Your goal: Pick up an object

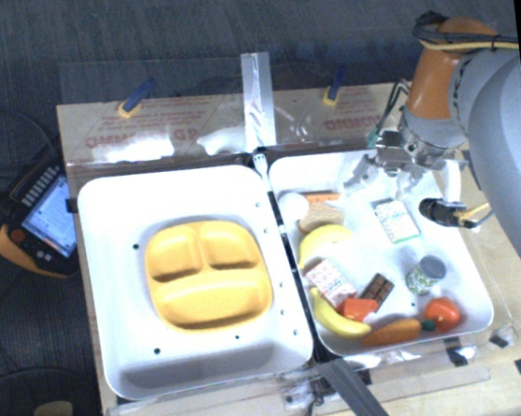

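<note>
- The pendant [41,224] lies on the floor left of the bench, off the work surface and clear of the arm.
- The left bin [111,296] holds 1 thing, a yellow tray [207,270] with 3 hollows, lying flat in the middle; it looks like a place to set things down, not the pick itself.
- The divider [260,108] stands upright where the 2 bins meet, and keeps the 2 lots apart.
- The right bin [466,267] holds the clutter to pick from. A banana [336,320] curves along its left wall, with a packet [331,280] and a brown bar [376,287] lying on or against it, so these would be awkward to take alone.
- A carrot [391,332] and a tomato [443,312] lie against the near wall.
- A white card [396,220] lies flat in the middle, apart from the rest, and a small jar [426,274] stands near it: both are freer picks.
- The gripper [395,153] hangs over the bin's far right corner, above the items and touching none. It is small and blurred here, so I cannot tell how wide it stands; nothing shows held in it.
- The arm [433,77] leans in from the right, which leaves the bin open to view.
</note>
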Controlling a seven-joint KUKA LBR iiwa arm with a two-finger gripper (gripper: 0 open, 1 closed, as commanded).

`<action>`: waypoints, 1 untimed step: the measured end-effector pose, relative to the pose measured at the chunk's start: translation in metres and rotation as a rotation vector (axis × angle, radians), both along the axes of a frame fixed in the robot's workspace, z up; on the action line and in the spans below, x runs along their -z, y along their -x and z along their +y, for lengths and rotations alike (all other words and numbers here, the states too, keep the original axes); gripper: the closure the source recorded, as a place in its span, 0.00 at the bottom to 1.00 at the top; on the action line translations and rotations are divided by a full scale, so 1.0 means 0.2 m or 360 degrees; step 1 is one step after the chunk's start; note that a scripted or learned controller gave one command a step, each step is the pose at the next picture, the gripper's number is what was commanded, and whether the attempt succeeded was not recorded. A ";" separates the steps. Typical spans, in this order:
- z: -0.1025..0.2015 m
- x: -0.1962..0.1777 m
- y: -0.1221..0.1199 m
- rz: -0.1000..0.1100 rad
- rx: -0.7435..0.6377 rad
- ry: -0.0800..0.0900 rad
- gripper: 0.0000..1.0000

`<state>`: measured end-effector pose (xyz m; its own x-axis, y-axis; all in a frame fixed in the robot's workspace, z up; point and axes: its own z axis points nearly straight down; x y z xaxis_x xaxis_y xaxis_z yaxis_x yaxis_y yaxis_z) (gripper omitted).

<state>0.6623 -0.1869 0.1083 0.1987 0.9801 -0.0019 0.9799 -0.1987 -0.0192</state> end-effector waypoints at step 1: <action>-0.08 0.03 0.23 -0.0088 -0.0056 -0.0003 0.00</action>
<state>0.6165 -0.2030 0.1014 0.1640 0.9864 0.0101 0.9858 -0.1643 0.0351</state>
